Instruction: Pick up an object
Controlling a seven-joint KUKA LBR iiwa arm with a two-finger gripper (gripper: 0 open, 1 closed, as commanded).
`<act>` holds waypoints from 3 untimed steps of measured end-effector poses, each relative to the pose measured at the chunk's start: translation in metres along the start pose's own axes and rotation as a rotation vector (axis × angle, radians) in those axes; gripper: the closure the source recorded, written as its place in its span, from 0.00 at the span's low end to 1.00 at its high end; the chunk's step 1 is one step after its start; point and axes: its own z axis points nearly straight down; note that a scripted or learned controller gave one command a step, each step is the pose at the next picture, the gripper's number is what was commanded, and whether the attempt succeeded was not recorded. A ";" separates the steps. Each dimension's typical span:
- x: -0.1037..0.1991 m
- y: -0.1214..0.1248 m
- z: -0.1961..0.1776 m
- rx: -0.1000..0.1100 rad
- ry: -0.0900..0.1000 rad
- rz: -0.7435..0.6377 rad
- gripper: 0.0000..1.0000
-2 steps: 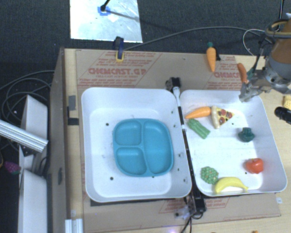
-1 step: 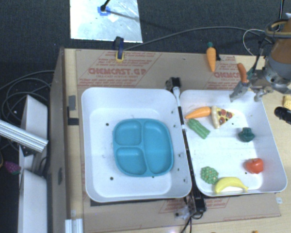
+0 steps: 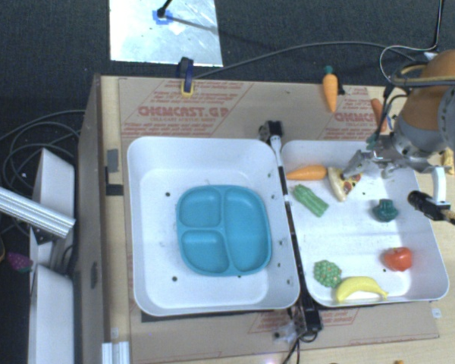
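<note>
While the arm (image 3: 432,105) reaches in low over the right bin (image 3: 425,226), gripper (image 3: 358,165) fingers slightly apart above 1 pizza slice (image 3: 338,183), 2 carrots (image 3: 306,173), 1 banana (image 3: 360,287), 1 tomato (image 3: 397,258), left bin (image 3: 152,173) with 1 blue plate (image 3: 223,230)

The surface (image 3: 212,101) is lying under a brown cardboard sheet with red printed letters, and it is carrying two shallow white bins side by side. The left bin (image 3: 148,203) and the right bin (image 3: 432,275) are touching along their inner walls, where a black clamp (image 3: 271,131) is sitting at the far end. A toy carrot (image 3: 331,89) is lying directly on the cardboard, just behind the right bin. A yellow and blue clamp (image 3: 186,76) is gripping the far edge of the surface. A grey cable (image 3: 303,49) is running along behind that edge.
</note>
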 end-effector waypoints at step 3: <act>-0.003 -0.058 0.010 -0.001 0.004 0.002 0.00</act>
